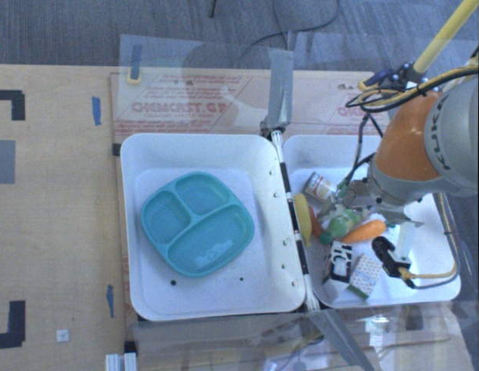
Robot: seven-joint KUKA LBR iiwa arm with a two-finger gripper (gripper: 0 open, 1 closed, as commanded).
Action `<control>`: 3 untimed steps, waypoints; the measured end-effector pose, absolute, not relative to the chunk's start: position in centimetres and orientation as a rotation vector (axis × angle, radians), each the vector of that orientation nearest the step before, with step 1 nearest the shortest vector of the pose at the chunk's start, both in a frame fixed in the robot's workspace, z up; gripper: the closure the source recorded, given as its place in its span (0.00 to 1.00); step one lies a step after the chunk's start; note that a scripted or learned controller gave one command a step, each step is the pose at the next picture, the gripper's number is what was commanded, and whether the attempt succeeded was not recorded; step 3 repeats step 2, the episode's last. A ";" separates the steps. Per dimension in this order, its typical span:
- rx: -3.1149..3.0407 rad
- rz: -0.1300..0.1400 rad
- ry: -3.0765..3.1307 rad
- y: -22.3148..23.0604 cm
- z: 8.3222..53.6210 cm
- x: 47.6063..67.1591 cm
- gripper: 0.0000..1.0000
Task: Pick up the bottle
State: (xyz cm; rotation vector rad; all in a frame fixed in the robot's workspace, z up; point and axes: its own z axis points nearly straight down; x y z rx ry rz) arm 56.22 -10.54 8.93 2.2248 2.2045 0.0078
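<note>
Teal divided plate (pixel 197 223) lies in left bin (pixel 139 161) (arm (pixel 425 141) over the right).

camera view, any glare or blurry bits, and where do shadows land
Camera view: soft and slightly blurred overall; sheen on the clear sheet along the bottom edge; arm casts soft shadow into the right bin; teal plate evenly lit in the left bin.

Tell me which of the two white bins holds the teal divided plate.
The left bin; the teal plate lies there, while the right bin holds small cluttered items.

plate (pixel 197 222) in L bin (pixel 139 157), clutter in R bin (pixel 440 246), arm (pixel 425 141) over R
</note>
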 end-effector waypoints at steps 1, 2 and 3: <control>2.230 0.016 2.196 -10.7 10.0 56.4 1.00; 2.313 0.000 2.126 -3.6 18.5 58.6 1.00; 2.313 0.000 2.126 -3.6 18.5 58.6 1.00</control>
